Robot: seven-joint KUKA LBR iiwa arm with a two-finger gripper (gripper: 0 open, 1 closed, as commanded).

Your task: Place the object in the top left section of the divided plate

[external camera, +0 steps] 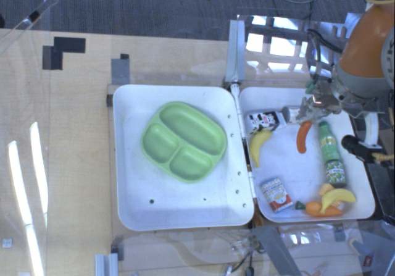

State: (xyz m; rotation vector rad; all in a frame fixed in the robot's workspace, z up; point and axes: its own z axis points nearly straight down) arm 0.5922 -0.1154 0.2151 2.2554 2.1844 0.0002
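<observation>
The left bin (129, 207) holds a green divided plate (184, 141). The right bin (364, 207) holds bananas, a bottle (331, 154) and a carton (276, 194); the gripper (307, 110) hovers over a red sausage (302, 136).

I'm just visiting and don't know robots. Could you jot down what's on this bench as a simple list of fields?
left bin: white bin holding a green divided plate with three sections, nothing in them
right bin: white bin holding the loose items
items: banana, orange-red sausage-shaped piece, green bottle lying down, small carton, black-and-white packet, yellow and orange toy fruit in the near corner
arm: reaches in from the right
claw: claw over the right bin's far end, just above the sausage-shaped piece
</observation>
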